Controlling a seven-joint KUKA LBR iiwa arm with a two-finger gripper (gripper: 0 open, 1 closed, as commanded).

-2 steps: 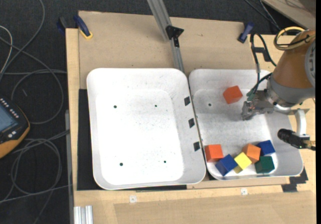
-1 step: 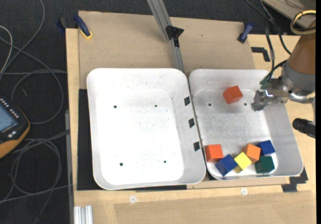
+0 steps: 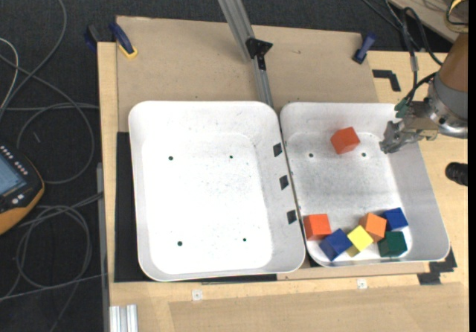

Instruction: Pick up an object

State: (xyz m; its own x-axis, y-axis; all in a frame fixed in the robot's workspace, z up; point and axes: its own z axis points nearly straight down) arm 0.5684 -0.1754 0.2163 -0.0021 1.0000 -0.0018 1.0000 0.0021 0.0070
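So my claw [image 3: 392, 138] hangs at 3 o'clock of the right bin [image 3: 416, 174], grip state unclear; orange cube [image 3: 344, 139] lies alone just beside it, easiest pick.

White bins [image 3: 201, 118] (black-speckled), orange block [image 3: 344, 139], yellow block [image 3: 360, 238], green block [image 3: 393, 245]

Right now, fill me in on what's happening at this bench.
A grey robot arm reaches in from the right over the right bin, its gripper near the far right side. A lone orange block lies just left of it, not touching. Six more blocks cluster at that bin's near edge, including a yellow block. Nothing looks picked up yet.
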